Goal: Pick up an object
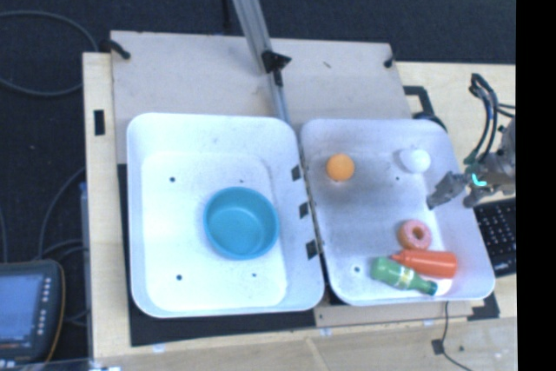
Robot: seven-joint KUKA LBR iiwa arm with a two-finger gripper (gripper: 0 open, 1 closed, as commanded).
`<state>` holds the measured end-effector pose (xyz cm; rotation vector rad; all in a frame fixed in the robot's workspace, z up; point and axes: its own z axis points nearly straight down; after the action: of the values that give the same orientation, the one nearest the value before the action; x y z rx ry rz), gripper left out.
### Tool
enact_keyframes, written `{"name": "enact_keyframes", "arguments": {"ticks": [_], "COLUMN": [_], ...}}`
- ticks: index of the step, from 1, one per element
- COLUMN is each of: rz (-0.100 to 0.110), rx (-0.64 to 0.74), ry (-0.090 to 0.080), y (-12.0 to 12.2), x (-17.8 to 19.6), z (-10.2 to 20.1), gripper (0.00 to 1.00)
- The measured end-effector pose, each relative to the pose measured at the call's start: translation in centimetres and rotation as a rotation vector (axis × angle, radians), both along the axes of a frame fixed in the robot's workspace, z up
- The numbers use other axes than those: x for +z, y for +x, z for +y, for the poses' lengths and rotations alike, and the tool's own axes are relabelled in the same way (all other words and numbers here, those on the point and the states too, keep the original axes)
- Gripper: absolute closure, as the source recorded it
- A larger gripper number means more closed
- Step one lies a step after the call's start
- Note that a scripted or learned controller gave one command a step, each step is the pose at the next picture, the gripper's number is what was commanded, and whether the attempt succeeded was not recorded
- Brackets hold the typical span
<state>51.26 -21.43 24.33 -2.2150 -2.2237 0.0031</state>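
Closest to me, along the front rim of the right bin (pixel 343 291), three things crowd together: a green bottle (pixel 402 275) lying on its side, an orange carrot-like piece (pixel 426 261) lying across just behind it and touching it, and a pink ring doughnut (pixel 414 234) right behind that. They take up the front right corner and leave the front left part of that bin's floor bare. The left bin (pixel 152 187) sits edge to edge with it, and a blue bowl (pixel 241 222) stands upright a little in front of its middle, with plain white floor all round it out to the walls. Further back in the right bin, an orange ball (pixel 340 168) rests near the left wall, and a small white ball (pixel 413 160) sits towards the back right; the two are well apart, with a wide patch of open floor between them and the cluster at the front. The gripper (pixel 452 187) comes in over the right rim of that bin, about level with the gap between the white ball and the doughnut, touching neither. It looks dark and angled inward towards the bin, but whether the claw is released or clenched I cannot tell. Behind both bins a metal pole (pixel 248 4) slants up and away.
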Motion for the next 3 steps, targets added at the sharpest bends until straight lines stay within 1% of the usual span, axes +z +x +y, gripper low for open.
{"name": "enact_keyframes", "arguments": {"ticks": [1, 2, 3], "rz": [-0.006, 0.002, 0.0], "rx": [0.0, -0.003, -0.004], "ry": [-0.001, -0.002, -0.002], "y": [0.1, -0.3, -1.1], "x": [0.3, -6.2, -10.8], "z": [0.0, -0.1, -0.1], "gripper": [0.0, 0.0, 0.0]}}
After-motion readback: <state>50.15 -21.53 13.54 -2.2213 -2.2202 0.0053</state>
